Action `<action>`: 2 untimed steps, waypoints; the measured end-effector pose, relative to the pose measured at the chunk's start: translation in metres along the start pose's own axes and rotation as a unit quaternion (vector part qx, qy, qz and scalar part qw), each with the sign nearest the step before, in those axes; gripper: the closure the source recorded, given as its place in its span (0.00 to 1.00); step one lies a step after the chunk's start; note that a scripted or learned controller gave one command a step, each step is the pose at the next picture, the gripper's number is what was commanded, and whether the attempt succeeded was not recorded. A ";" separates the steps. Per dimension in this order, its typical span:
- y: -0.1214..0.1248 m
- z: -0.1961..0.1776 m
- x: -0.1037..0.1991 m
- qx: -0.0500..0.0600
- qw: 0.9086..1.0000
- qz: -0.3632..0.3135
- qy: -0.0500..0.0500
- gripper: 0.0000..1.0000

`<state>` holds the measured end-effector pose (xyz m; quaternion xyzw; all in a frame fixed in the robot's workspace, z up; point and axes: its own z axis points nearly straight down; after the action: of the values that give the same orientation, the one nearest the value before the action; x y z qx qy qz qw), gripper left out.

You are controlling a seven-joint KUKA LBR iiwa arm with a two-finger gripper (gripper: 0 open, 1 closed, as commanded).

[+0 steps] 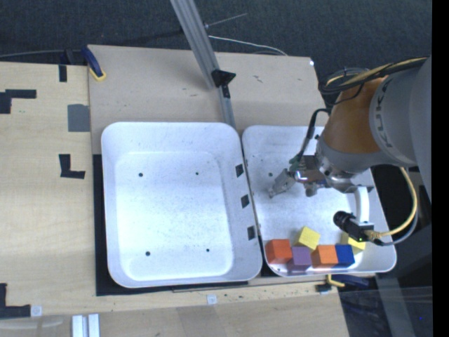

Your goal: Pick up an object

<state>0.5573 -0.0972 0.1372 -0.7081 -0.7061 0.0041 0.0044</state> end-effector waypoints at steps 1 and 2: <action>-0.013 -0.021 -0.012 -0.005 1.000 -0.002 0.000 0.00; 0.022 0.046 0.004 -0.003 1.000 -0.003 0.000 0.00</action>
<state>0.5787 -0.0930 0.0912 -0.7061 -0.7081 0.0020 0.0023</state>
